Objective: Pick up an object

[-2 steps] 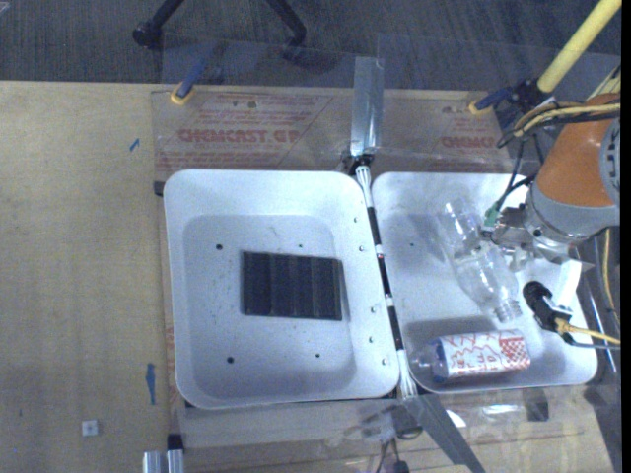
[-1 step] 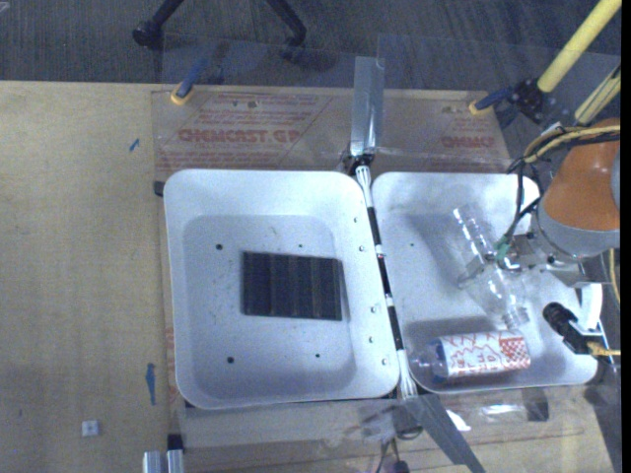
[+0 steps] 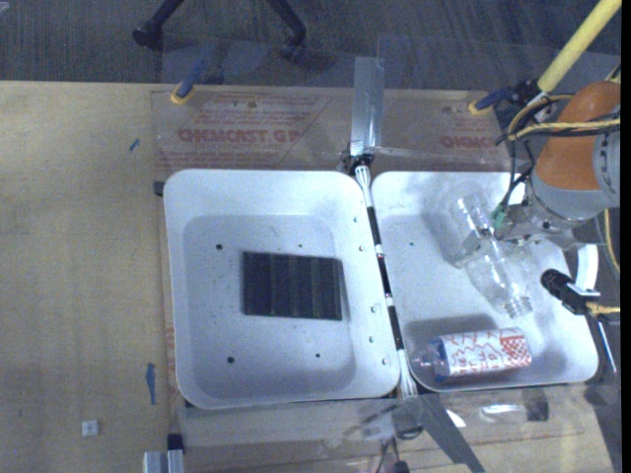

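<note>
Arm [image 3: 577,161] over right bin [image 3: 414,205]; I cannot tell the gripper's [image 3: 503,227] state.

I see a tan wooden bench [image 3: 69,264] with dark carpet beyond it. Two white, round-cornered bins sit side by side. The left bin [image 3: 187,215] holds a dark ribbed rectangular pad [image 3: 293,286]. The right bin holds clear plastic bottles [image 3: 488,259] beneath the gripper and a red-and-white printed tube [image 3: 475,354] lying near the front wall, long axis left-right.

In the left bin [image 3: 197,205] a ribbed panel [image 3: 293,285] lies at the middle, while in the right bin [image 3: 409,264] a clear bottle [image 3: 488,259] lies mid-bin and a can [image 3: 478,353] along its near edge.
</note>
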Available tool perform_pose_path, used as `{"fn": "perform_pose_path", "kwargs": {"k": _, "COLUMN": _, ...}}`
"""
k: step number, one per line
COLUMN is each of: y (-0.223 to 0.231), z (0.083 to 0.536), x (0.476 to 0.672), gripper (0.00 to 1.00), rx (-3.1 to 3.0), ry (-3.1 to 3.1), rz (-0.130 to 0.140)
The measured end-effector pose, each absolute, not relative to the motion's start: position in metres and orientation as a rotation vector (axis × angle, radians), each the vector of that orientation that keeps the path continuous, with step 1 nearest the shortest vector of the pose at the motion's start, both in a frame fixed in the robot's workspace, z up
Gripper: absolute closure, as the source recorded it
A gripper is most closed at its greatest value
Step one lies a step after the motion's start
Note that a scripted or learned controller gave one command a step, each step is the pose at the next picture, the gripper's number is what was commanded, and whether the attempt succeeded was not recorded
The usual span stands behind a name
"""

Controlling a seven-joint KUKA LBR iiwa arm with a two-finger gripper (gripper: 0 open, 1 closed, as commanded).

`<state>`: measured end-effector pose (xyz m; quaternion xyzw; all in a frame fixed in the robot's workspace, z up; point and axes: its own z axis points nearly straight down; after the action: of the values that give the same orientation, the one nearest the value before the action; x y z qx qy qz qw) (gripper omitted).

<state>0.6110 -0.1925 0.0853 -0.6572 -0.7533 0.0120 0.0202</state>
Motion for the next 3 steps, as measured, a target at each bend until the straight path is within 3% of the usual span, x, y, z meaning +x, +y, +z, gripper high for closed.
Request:
{"fn": "perform_pose_path", "kwargs": {"k": 1, "y": -0.217, "z": 0.091, "x": 0.555, "gripper": 0.0, "rx": -1.884, "ry": -2.508, "rz": -0.01}}
{"fn": "perform_pose_path", "kwargs": {"k": 2, "y": -0.206, "z": 0.087, "x": 0.615, "gripper": 0.0, "rx": -2.074, "ry": -2.334, "rz": 0.012}}
{"fn": "perform_pose_path", "kwargs": {"k": 3, "y": -0.207, "z": 0.087, "x": 0.575, "gripper": 0.0, "rx": -1.531, "ry": -2.747, "rz": -0.005}}
